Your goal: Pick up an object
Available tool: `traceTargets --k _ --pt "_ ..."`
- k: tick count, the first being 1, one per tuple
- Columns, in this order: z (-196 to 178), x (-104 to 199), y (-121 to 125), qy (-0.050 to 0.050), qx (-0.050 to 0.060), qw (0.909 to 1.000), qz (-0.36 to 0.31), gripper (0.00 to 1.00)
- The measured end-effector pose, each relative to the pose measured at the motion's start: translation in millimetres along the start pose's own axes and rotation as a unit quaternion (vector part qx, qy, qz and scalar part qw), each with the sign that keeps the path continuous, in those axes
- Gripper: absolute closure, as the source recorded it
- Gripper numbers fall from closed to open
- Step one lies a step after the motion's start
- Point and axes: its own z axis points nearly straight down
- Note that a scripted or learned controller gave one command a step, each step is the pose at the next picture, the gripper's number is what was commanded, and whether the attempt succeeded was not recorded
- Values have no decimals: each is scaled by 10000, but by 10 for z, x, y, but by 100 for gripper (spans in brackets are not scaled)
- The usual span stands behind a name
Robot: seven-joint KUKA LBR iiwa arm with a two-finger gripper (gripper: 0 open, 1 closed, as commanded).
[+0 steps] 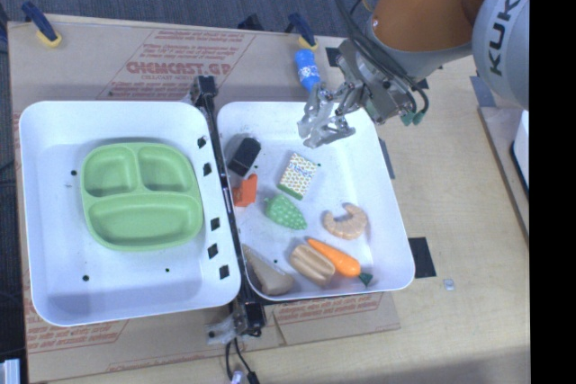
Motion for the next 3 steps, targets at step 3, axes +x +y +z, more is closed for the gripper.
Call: traceTargets --k 3 --pt "253 345 614 9 -9 9588 -2841 100"
